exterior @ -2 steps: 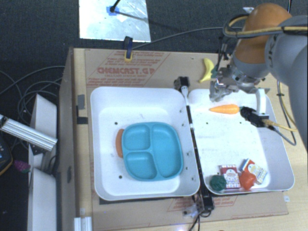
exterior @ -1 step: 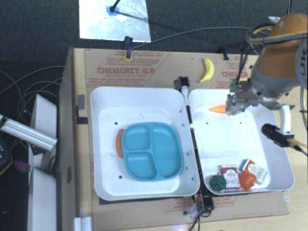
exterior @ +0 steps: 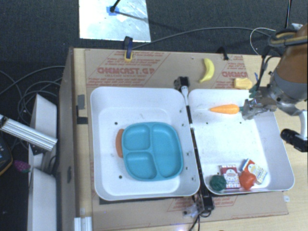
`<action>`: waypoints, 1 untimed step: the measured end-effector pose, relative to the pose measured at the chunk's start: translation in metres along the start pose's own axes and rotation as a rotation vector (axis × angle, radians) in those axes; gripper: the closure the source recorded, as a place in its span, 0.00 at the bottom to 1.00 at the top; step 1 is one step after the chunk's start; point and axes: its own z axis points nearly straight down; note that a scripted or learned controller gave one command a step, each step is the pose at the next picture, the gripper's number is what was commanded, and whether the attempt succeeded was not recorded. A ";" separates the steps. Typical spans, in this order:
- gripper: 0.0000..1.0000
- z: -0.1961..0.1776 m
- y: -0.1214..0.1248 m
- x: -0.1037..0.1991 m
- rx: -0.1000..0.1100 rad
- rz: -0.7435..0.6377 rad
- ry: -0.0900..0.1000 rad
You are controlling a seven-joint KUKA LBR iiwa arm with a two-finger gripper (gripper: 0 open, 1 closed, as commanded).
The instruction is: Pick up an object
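White right bin (exterior: 269,143) — tapered orange carrot (exterior: 224,109) (lying flat) by tool (exterior: 248,109)

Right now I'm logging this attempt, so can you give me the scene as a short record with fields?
left bin: blue tray, orange item tucked beside it
right bin: carrot at far side; green ball, small boxes at near edge
outside bins: banana, yellow block
pincer: at carrot's right end; grip unclear

You see a rounded grey arm (exterior: 290,88) with an orange band (exterior: 293,61) above its wrist, thin pale cables (exterior: 262,32) looping beside it, and a small metallic gripper (exterior: 250,108).
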 end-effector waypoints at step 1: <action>1.00 0.043 0.000 0.068 0.000 -0.003 0.002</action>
